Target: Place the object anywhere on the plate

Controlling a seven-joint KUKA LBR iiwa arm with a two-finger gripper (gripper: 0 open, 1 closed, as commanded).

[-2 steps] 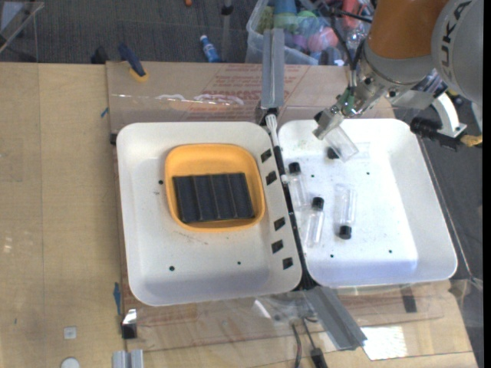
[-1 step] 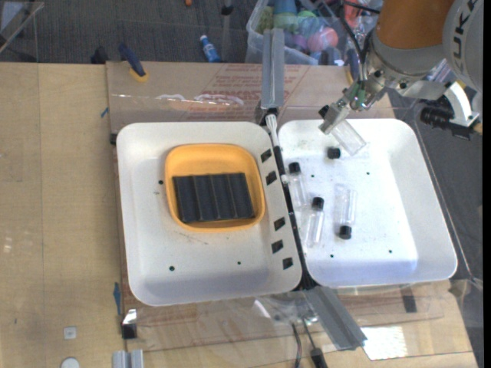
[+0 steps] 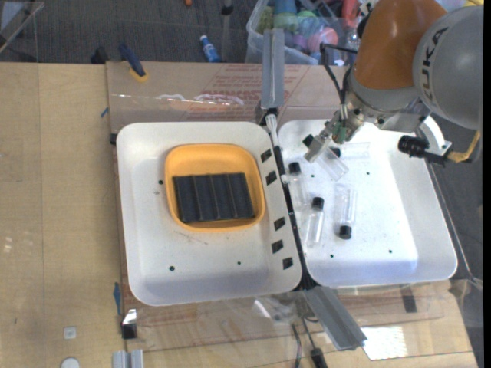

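An orange plate point(image 3: 178, 167) sits in the left bin point(image 3: 146, 259), and a black ribbed rectangular block point(image 3: 213, 197) lies flat in its middle. My gripper point(image 3: 318, 146) hangs over the far left part of the right bin point(image 3: 406, 236), just right of the divider between the bins. Right under it lie small clear vials with black caps; whether it touches one I cannot tell. One clear vial point(image 3: 347, 208) and another clear vial point(image 3: 314, 222) lie lower in the right bin, apart from the gripper. The gripper is well to the right of the plate.
A row of black clips point(image 3: 275, 202) runs along the divider between the bins. A small black cap point(image 3: 293, 169) lies near the divider. A grey bar point(image 3: 269, 67) stands behind the bins. The arm's orange band point(image 3: 391, 37) looms over the right bin's far side.
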